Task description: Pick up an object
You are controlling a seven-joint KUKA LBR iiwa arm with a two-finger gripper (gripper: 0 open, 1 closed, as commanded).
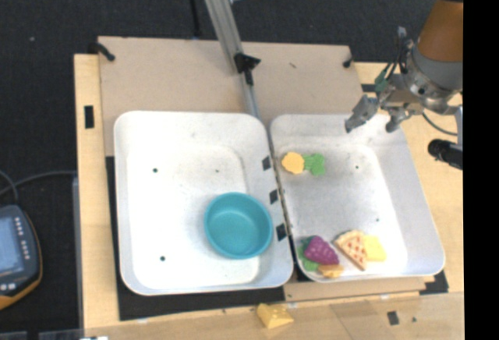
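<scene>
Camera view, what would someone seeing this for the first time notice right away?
Probably the blue bowl, bright against the left bin, near its front right corner. Next, the small toy foods in the right bin: an orange and green piece near its left wall and a cluster at its front edge. The pincer hangs above that bin's back right corner.

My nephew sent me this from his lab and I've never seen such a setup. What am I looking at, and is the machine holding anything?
A single camera looks down at a slant on a bench. The grey and orange robot arm reaches in from the right; its gripper hovers over the right bin's far edge, holding nothing. That bin has small toy foods: an orange piece beside a green one, plus a purple piece and a pizza slice near the front. The left bin holds a teal bowl.
</scene>
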